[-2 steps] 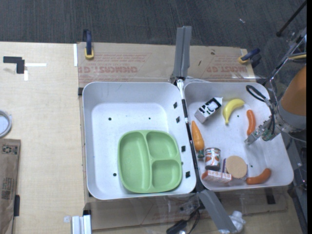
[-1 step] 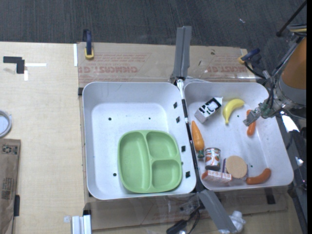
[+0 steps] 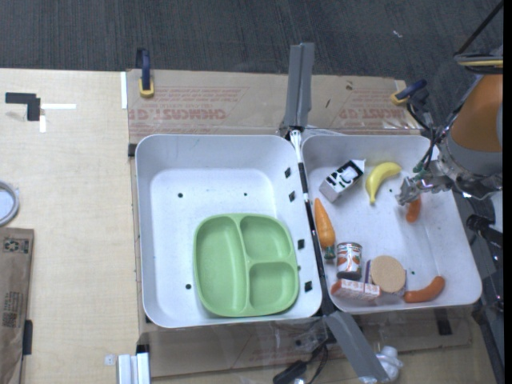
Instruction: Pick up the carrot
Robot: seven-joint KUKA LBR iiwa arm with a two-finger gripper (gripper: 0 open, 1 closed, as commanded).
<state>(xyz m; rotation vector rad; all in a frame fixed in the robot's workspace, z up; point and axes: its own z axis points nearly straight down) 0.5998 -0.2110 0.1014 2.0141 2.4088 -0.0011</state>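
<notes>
Sausage (image 3: 423, 290) lies nearest; carrot (image 3: 324, 222) hugs the bin's left wall; hand (image 3: 413, 192) grip unclear.

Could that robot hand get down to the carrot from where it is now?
Probably yes. The carrot lies uncovered along the right bin's left wall, nothing on top. The hand hovers across the same bin. The wall beside it may crowd the grip.

The arm (image 3: 480, 126) is cut off by the right edge; finger state unclear.
</notes>
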